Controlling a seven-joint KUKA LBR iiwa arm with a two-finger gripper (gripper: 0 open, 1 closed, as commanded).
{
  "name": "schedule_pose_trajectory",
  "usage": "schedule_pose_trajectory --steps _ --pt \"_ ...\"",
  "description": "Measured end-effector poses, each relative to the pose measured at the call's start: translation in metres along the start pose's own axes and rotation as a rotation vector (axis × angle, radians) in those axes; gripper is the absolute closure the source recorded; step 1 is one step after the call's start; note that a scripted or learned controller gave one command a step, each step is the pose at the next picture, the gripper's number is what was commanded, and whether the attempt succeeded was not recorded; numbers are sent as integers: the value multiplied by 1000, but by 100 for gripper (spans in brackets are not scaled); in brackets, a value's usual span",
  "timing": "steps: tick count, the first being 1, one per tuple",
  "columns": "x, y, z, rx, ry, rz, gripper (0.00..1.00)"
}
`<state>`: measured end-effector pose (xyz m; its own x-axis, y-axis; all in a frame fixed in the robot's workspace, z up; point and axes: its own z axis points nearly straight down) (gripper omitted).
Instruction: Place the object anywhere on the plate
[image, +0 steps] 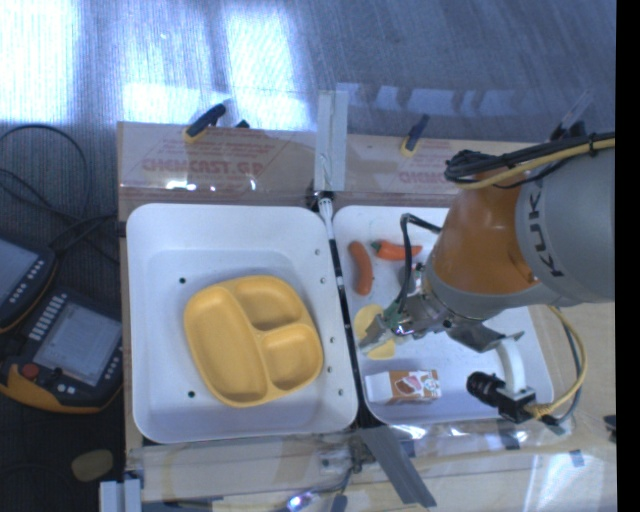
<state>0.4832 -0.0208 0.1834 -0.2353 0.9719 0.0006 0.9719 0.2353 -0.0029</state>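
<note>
Over the right-hand bin (535, 385), near its left wall, the gripper (392, 322) is being held low by the grey arm (560, 235) with its orange band (480, 250), which is reaching in from the right. Just beside the gripper, touching or nearly touching its tip, a yellow food piece (370, 333) is lying on the bin floor; whether it is being pinched or merely being covered from above cannot be told, since the tip is small and dark against it, and the state of the gripper cannot be told either. A sausage (361, 267) is lying upright along the bin's left side, above the gripper and apart from it, and an orange carrot-like piece (391, 251) is resting just to its right, partly hidden under the arm. A small printed packet (413, 385) is lying flat near the front of the same bin, below the gripper. The yellow divided plate (252, 338) is sitting in the left-hand bin (160, 240), well apart from the gripper, across the wall between the bins, and nothing is being carried on its three compartments.
</note>
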Motion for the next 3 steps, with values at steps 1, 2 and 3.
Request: schedule_pose_trajectory --steps 1,2,3 --pt "73 18 -40 -1 -1 -264 100" --pt "12 33 -170 -4 -6 -589 100" --pt "64 67 -40 -2 -1 -660 100"
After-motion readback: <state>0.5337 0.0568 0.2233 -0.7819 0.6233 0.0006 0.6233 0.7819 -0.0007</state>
